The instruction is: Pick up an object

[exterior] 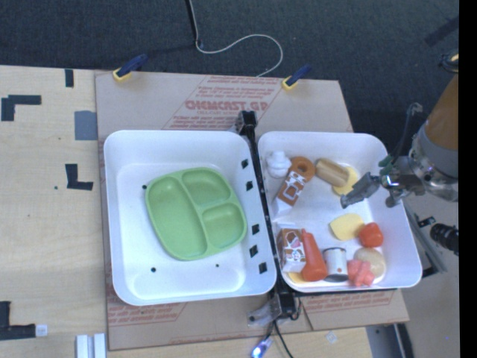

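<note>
Closest for grabbing: yellow toy (346,226), flat on the floor of the right bin (387,149), just left of the red ball (371,235). Not picked up yet.

Above and a bit left of the red ball: gripper (361,190), hanging slanted, holding nothing. Cannot tell whether wide or narrow.

Higher up and left of the red ball: bun (332,171). Just below the red ball: pink toy (367,264). Far left of the red ball: green tray (197,212).

Could go wrong: bumping the red ball on the way down and rolling it off. Could also pinch only the yellow toy's edge, or grab two toys at once, being so crowded together.
</note>
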Available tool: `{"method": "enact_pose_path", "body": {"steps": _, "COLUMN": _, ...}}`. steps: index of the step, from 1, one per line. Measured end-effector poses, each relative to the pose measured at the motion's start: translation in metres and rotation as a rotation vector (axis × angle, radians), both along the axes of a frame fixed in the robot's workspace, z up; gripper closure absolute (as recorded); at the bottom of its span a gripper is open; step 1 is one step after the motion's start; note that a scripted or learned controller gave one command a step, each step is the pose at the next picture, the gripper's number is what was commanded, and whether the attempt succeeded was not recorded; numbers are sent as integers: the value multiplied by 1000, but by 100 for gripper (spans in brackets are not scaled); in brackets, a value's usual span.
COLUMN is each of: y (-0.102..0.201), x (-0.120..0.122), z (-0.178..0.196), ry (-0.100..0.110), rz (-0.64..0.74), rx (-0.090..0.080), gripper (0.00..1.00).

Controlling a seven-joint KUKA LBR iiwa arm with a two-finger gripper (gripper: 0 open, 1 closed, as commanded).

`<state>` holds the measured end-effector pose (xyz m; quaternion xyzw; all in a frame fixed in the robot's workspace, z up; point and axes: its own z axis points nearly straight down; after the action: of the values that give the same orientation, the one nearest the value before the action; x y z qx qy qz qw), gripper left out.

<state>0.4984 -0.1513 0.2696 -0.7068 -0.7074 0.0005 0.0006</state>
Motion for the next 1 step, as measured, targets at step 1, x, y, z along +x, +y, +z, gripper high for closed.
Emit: {"method": "enact_pose_path", "body": {"steps": 1, "y": 1, "x": 0, "z": 10, "ry": 1, "rz": 1, "rx": 0, "gripper": 100}}
